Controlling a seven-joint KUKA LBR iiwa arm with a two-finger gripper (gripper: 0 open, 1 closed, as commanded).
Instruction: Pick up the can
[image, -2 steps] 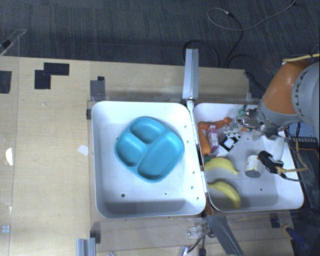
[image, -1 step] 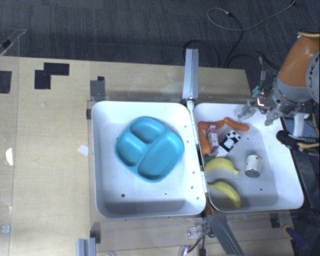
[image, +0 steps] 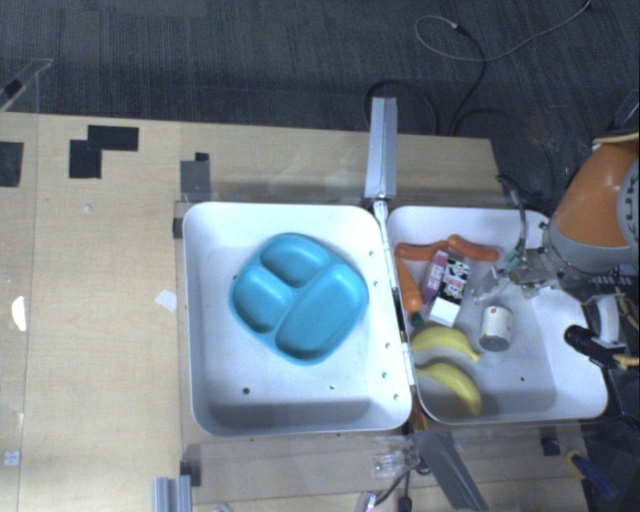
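Two white bins sit side by side on the table (image: 100, 300); the can (image: 495, 326) lies in the right bin (image: 540, 395), just right of two bananas (image: 447, 365). The arm (image: 600, 205) hangs over that bin's right edge, its gripper (image: 520, 268) near the can, not touching it. I cannot tell how the gripper is set.

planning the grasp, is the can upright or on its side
On its side: the can lies in the right bin, one round end facing the camera.
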